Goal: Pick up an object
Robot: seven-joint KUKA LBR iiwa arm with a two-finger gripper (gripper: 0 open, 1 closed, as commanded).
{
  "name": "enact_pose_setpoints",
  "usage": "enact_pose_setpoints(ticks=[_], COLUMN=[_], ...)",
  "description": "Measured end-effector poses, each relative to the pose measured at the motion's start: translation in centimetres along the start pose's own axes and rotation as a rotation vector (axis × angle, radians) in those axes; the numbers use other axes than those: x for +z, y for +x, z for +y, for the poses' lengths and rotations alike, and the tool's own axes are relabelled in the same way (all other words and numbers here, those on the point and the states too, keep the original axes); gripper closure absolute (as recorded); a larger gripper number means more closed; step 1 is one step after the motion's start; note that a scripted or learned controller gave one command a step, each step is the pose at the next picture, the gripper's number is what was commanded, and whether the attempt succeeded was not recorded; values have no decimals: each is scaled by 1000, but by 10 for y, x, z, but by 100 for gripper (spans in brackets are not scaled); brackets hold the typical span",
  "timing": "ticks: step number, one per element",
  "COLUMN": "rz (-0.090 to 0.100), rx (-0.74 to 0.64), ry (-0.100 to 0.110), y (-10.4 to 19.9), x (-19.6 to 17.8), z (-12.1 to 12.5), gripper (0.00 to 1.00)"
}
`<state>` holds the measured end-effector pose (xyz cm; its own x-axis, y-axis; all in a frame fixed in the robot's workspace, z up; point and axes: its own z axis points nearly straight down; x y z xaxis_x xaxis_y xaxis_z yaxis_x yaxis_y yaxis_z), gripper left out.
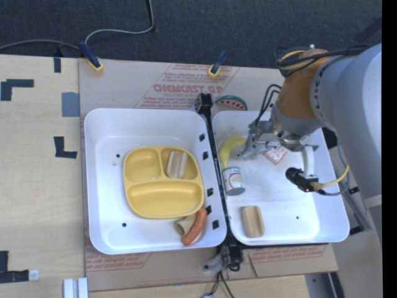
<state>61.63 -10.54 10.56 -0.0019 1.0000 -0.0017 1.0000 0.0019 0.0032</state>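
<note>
My gripper (pixel 255 146) hangs low over the upper left part of the right bin (pixel 325 222), on the grey arm with its orange band (pixel 296 92). Just to its left lies a yellow fruit-like object (pixel 230 148), very close to the gripper or touching it. A red and white packet (pixel 275 156) lies partly under the gripper's right side. A small can (pixel 234 180) stands below the yellow object. A tan bun (pixel 252 221) lies near the bin's front wall.
The left bin (pixel 99 166) holds a yellow divided plate (pixel 162 194) with a bread piece (pixel 177 163) in one compartment. A sausage (pixel 196 226) and a tan cone (pixel 183 226) lie by its front right corner. A watermelon slice toy (pixel 231 102) sits behind the bins.
</note>
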Motion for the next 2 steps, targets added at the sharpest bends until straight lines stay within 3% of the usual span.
enact_pose_setpoints(ticks=[1, 2], rz=[0, 2], rx=[0, -1], ry=[0, 1], y=[0, 1], x=[0, -9], z=[0, 0], gripper=[0, 100])
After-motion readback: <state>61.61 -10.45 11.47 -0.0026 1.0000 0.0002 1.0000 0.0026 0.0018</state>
